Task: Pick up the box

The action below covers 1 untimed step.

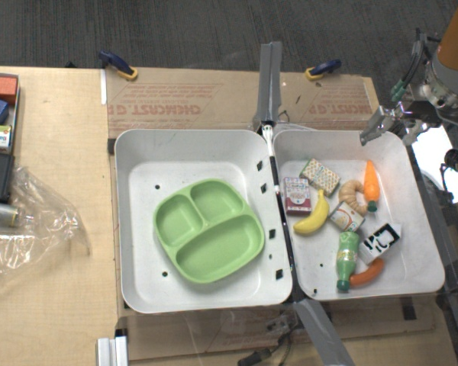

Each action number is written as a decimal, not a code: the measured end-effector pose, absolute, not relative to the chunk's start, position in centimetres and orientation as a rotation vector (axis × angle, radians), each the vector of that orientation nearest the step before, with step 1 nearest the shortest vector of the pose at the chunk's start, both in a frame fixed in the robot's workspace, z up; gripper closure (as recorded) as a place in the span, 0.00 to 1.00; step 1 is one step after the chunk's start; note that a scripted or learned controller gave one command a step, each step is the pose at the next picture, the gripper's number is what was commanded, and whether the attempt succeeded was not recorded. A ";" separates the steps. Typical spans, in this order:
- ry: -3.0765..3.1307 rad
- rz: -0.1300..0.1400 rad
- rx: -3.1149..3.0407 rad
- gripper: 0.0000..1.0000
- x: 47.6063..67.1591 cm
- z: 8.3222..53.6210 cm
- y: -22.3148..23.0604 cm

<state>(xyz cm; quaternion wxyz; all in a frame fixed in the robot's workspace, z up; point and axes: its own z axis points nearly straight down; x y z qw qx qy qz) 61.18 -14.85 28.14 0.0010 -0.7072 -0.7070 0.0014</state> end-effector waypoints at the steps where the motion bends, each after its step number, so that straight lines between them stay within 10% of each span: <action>1: -1.806 0.005 -2.568 0.00 64.0 15.5 -16.1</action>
